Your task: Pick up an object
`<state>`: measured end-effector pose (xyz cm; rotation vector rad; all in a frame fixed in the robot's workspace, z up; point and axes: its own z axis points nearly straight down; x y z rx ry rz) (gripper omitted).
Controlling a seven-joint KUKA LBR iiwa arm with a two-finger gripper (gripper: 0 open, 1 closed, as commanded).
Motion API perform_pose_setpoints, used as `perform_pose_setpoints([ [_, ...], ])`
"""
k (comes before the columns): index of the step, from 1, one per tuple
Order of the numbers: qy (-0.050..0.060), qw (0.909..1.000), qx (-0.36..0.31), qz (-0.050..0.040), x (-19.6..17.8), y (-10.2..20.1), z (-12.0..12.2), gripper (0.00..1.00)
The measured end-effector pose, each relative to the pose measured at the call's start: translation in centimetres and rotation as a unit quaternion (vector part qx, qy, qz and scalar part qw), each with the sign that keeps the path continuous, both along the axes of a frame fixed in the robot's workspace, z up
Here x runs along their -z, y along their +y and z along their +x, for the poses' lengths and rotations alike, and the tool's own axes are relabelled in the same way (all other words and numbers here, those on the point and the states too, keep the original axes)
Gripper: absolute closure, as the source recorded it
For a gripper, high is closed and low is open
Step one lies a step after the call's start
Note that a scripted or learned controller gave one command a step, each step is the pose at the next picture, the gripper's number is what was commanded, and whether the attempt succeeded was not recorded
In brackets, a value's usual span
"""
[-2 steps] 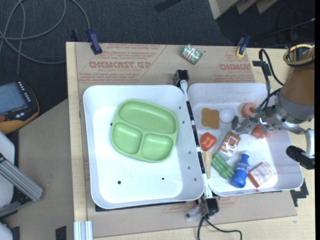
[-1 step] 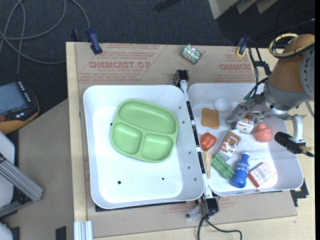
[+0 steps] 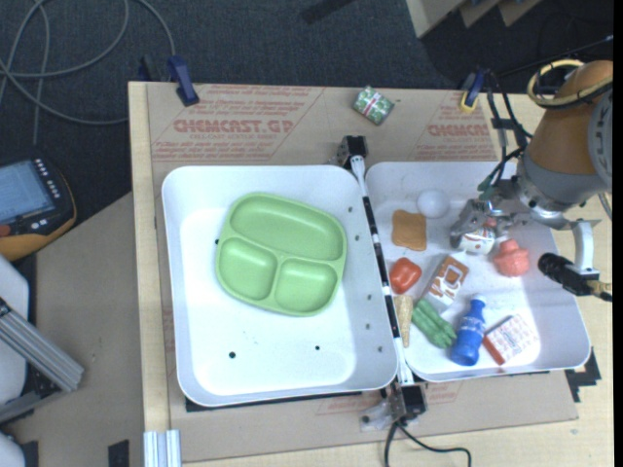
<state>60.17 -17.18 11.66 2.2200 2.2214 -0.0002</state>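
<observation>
**Arm hanging low over the far right of the toy bin**

A green divided plate (image 3: pixel 280 253) is lying in the left bin (image 3: pixel 195 339), slightly toward its far side. On the bare bench beyond the bins, a small green-and-white wrapped item (image 3: pixel 373 105) is sitting by itself.

The right bin (image 3: pixel 560 350) is holding the loose objects: a tan toast slice (image 3: pixel 409 230) and a white ball (image 3: pixel 432 202) at the far left, a red pepper-like piece (image 3: pixel 404 274) beside the divider, an orange-and-white carton (image 3: pixel 449 280), a green vegetable (image 3: pixel 433 323), a blue bottle (image 3: pixel 469 333) and a red-and-white packet (image 3: pixel 511 340) near the front.

The gripper (image 3: pixel 479 230) is hanging over the bin's far right part, just beside a pink-red toy (image 3: pixel 510 259). Whether it is spread or closed is impossible to tell.
</observation>
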Motion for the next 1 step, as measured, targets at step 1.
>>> perform_pose_setpoints([
  [1,-0.001,1.0000,-0.001,0.0009,-6.88,8.46,3.36,1.00],
])
